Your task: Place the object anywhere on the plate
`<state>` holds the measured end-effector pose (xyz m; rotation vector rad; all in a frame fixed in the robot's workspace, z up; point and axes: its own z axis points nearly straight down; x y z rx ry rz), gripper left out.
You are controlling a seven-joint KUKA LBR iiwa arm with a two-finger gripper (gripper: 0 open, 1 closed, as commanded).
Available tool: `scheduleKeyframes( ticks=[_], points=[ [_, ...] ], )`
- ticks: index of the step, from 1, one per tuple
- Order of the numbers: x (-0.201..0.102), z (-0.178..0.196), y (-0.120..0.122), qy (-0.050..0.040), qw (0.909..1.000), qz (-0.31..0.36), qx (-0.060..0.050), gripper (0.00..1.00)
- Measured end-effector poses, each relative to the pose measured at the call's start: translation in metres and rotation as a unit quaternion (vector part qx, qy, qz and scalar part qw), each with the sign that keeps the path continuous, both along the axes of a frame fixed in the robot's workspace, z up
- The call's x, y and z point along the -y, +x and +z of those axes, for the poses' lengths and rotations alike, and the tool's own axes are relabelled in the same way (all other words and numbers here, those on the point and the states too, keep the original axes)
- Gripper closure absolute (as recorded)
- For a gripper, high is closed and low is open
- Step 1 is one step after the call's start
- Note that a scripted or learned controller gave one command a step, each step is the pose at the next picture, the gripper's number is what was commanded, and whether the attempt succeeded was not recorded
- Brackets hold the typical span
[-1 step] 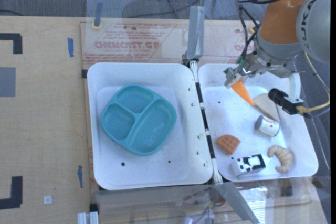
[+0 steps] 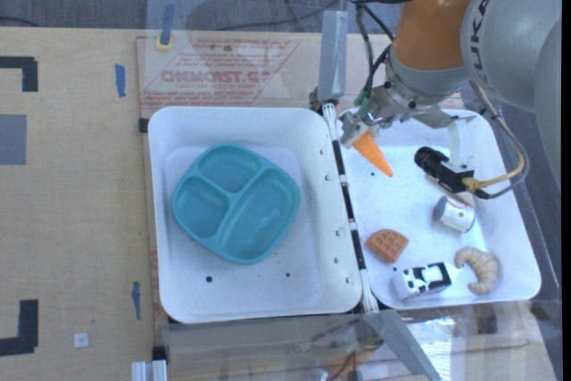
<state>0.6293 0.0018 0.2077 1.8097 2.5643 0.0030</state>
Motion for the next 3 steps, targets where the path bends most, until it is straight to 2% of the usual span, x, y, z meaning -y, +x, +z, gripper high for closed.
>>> scheduleKeyframes(
  ticks=[1, 2, 3],
  points=[
    [-0.059, -0.023, -0.081, 0.0001, 0.9998, 0.022, -0.002, 1.00],
    [-0.171, -0.057, -0.061, 0.0000, 0.9887, 0.150, 0.000, 1.00],
    [-0.170, -0.057, -0.061, 0.0000, 0.9887, 0.150, 0.000, 0.00]
  ],
)
